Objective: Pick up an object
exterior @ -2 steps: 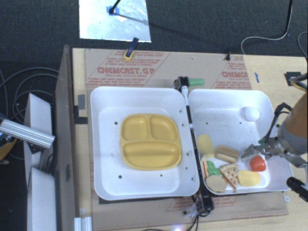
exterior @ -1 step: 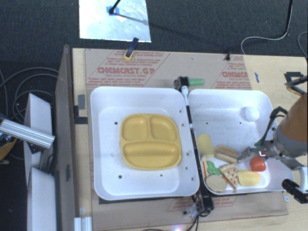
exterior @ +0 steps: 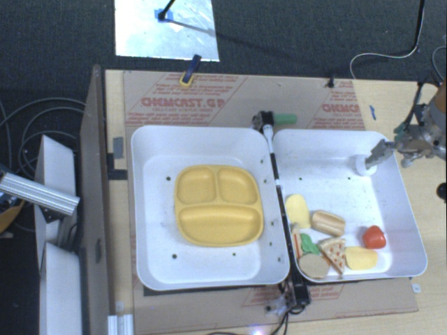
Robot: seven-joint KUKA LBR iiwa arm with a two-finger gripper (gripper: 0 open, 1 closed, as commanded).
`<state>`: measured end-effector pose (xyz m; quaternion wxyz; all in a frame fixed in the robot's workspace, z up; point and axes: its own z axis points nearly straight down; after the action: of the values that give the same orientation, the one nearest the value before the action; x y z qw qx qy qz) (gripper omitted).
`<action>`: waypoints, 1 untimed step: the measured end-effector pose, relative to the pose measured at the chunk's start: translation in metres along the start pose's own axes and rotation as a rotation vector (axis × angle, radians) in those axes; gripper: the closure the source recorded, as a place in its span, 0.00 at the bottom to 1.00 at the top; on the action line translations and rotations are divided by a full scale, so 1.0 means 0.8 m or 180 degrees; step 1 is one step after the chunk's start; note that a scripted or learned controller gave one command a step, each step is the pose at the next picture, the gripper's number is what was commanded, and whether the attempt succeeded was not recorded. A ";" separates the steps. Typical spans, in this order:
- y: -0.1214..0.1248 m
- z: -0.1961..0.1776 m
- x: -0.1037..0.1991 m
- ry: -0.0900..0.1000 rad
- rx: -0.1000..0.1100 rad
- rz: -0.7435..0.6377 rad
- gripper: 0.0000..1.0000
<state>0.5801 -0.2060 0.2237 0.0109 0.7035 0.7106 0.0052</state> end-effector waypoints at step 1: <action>-0.115 0.091 0.107 0.0050 0.0112 0.0009 0.00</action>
<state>0.4893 -0.1222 0.1480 -0.0071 0.7046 0.7096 -0.0017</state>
